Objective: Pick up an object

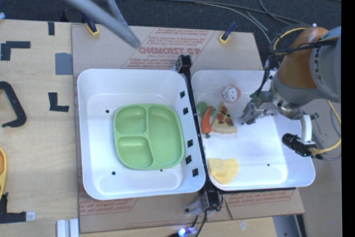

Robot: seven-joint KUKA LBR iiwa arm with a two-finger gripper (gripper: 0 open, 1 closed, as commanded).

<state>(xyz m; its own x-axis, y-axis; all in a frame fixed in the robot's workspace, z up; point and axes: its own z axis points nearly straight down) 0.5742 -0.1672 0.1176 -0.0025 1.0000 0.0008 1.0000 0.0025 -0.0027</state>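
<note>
A pale yellow chip [223,169] lies at the near edge of the right bin [277,175], below and left of the pincer [247,116]. The pincer hovers low inside that bin; whether it is spread or pressed together I cannot tell. Just to its left lies a pizza slice [224,119], beyond that a carrot [207,119], and up-left a small round cookie [231,94]. A green divided plate [148,136] sits in the left bin [94,119].

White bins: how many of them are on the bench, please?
2. The left white bin holds a green divided plate. The right white bin holds small food toys, with the gripper over it.
</note>
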